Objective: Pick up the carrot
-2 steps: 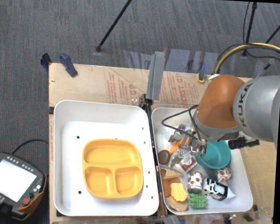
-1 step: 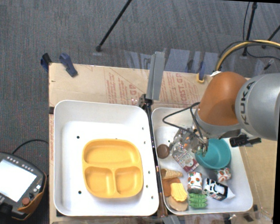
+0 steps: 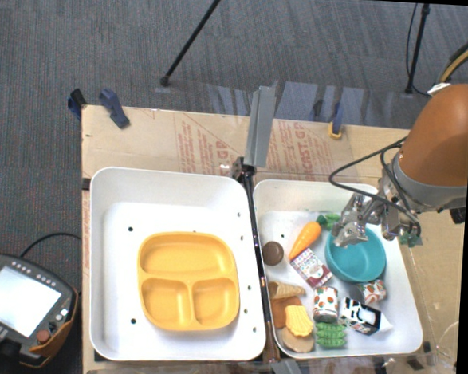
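An orange carrot (image 3: 304, 238) with a green top lies slanted in the right bin (image 3: 413, 315), near its left side, just left of a teal bowl (image 3: 357, 261). My gripper (image 3: 351, 230) hangs over the bowl's upper left rim, a short way to the right of the carrot's green end. Its fingers point down and nothing shows between them.
A yellow divided plate (image 3: 187, 281) lies in the left bin (image 3: 112, 214). Around the carrot lie a brown ball (image 3: 272, 253), a small snack packet (image 3: 311, 267), cans (image 3: 326, 305), a corn piece (image 3: 298, 319) and green food (image 3: 331, 334). A tablet (image 3: 18, 307) sits at lower left.
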Action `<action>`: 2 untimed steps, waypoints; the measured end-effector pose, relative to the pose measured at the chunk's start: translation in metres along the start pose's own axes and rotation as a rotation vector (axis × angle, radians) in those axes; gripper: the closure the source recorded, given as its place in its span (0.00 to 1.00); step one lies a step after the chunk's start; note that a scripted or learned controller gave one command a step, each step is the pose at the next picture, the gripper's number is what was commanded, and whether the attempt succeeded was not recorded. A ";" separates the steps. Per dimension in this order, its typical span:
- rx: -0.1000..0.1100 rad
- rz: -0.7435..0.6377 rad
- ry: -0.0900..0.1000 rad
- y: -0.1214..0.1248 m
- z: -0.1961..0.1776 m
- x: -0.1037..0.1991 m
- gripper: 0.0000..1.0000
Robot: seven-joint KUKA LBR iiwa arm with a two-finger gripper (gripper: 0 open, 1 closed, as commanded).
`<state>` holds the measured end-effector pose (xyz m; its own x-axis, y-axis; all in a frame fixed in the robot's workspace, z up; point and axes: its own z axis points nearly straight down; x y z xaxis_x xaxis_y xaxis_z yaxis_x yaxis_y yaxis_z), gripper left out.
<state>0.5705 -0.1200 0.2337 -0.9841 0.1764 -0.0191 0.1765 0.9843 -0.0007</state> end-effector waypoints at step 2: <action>-0.003 -0.045 0.033 0.006 0.118 0.010 0.00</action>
<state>0.5637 -0.1129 0.1157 -0.9912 0.1319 0.0137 0.1320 0.9912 0.0023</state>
